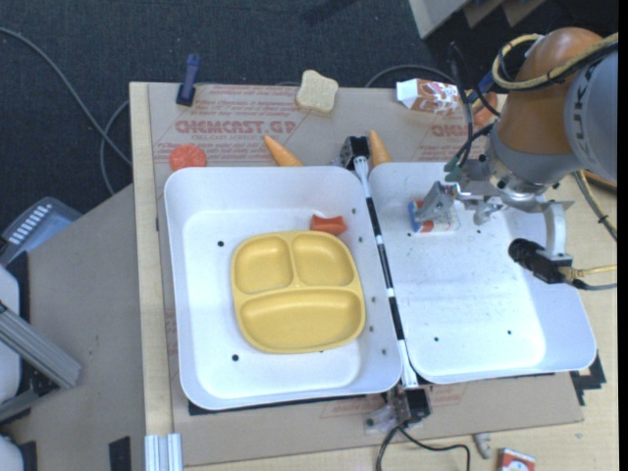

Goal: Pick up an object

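Observation:
My gripper (438, 208) hangs low over the far left part of the right bin (491, 351), under the grey wrist and orange band. A small red and blue item (421, 224) lies right at its left side, touching or nearly so; I cannot tell if it is gripped. In the left bin (196, 263) rests a yellow divided plate (296, 290). A small orange-red piece (329, 224) lies just behind the plate.
Behind the bins on the board lie a bread slice (317, 90), a blue clip (187, 78), an orange carrot piece (283, 152), a red-orange disc (186, 157), another orange piece (379, 148) and a white packet (429, 94). Cables run at the right.

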Robot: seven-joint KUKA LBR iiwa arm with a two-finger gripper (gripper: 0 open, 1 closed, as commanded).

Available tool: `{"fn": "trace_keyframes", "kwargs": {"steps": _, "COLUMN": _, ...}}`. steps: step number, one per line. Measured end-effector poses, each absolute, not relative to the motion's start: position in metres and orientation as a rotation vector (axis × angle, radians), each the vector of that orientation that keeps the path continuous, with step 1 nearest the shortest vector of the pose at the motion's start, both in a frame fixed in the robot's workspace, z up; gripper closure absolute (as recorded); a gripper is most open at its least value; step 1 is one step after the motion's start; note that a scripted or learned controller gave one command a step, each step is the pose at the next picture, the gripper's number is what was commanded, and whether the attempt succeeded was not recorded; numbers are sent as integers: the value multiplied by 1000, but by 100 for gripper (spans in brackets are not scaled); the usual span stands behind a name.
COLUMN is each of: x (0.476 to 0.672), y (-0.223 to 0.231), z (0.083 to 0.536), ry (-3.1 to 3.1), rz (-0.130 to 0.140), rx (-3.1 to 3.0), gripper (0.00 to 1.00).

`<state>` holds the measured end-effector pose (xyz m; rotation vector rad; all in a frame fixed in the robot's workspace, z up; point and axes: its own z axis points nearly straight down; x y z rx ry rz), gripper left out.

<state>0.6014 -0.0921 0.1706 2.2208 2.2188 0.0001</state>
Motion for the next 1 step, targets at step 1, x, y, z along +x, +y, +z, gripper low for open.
{"fn": "trace_keyframes", "kwargs": {"steps": 1, "x": 666, "y": -123, "z": 84, "ry": 2221, "rz": -1, "rx": 2220, "gripper": 0}}
